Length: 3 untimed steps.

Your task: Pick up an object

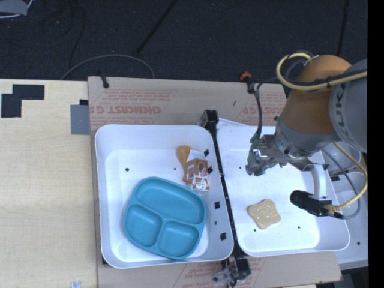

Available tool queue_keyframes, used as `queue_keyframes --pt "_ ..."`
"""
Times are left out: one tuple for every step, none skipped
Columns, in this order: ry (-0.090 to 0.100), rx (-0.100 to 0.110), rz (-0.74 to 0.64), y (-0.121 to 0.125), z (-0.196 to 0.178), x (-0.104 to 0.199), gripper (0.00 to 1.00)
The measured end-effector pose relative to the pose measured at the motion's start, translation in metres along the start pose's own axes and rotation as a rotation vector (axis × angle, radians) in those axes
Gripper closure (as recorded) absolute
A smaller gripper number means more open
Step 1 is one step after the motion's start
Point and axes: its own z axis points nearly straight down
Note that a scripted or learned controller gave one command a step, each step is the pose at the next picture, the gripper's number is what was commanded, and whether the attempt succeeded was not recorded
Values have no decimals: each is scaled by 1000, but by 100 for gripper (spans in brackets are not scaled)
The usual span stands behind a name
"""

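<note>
My own orange-banded wrist and grey arm [318,110] rise closest to the lens, at the upper right of the frame, with a yellow cable looping over the top. Below them my gripper [257,161] hangs over the upper middle of the right-hand shallow white bin [336,242]. Whether my jaws stand apart or together I cannot tell; the metal there is a dark tangle from this angle, and I see nothing between them.

Lower in the same bin, near its bottom edge, lies a flat tan cracker-shaped piece with rounded corners [264,213], well apart from my gripper and resting on the bin floor. A black cylindrical fitting [309,203] on a cable sits to its right.

The left-hand shallow white bin [111,161] holds a light blue plastic plate with three compartments [165,216], in the lower centre of the frame. Just above its upper right rim are a small orange-brown drumstick-shaped toy [183,155] and a crumpled brown-and-white printed packet [197,174], touching each other beside the black divider between the bins.
</note>
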Motion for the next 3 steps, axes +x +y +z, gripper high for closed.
queue_keyframes --pt "1 -1 -1 21 -9 54 100" --pt "1 0 -1 28 -15 100 100" --pt "0 0 -1 41 -22 152 100"
